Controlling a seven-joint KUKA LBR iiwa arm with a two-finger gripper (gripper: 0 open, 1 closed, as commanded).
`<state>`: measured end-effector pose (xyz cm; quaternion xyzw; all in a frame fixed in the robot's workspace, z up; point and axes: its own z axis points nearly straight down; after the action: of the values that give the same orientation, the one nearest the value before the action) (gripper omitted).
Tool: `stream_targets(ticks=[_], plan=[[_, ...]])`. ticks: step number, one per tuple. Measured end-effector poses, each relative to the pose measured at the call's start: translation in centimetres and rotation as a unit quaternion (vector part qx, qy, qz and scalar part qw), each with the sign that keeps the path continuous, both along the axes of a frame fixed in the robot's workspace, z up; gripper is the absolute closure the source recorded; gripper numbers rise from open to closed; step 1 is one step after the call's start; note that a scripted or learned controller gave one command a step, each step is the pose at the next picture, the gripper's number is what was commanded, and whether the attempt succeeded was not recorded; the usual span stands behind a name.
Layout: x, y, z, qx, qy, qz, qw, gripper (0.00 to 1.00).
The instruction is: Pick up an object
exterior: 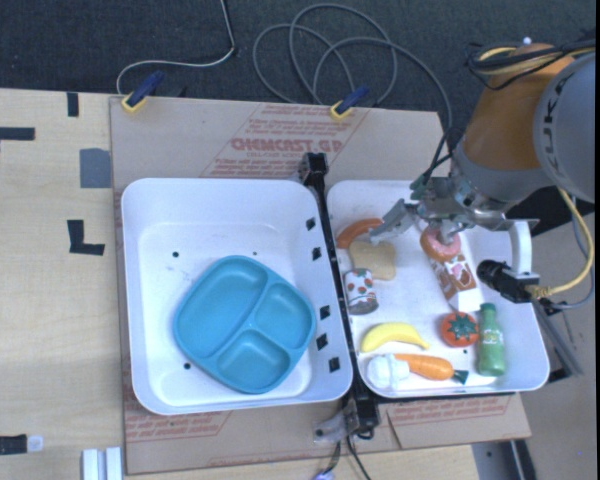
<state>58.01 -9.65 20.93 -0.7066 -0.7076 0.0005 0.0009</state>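
Claw hangs spread wide and holding nothing over the right bin, likely poised to pick; sausage and toast lie just below-left of it.

The grey arm, orange-banded above the wrist, is reached in from the right, its gripper pointed down with the two fingers spread apart.
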Motion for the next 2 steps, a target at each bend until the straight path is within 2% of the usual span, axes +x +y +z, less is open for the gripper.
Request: stream_targets(ticks=[1,2], plan=[[4.0,-0.4,-10.9,-0.0024,-0.007,0.0,1.0,0.0],[9.1,-1.2,-2.7,-0.0014,-0.005,0.001,1.0,0.0]])
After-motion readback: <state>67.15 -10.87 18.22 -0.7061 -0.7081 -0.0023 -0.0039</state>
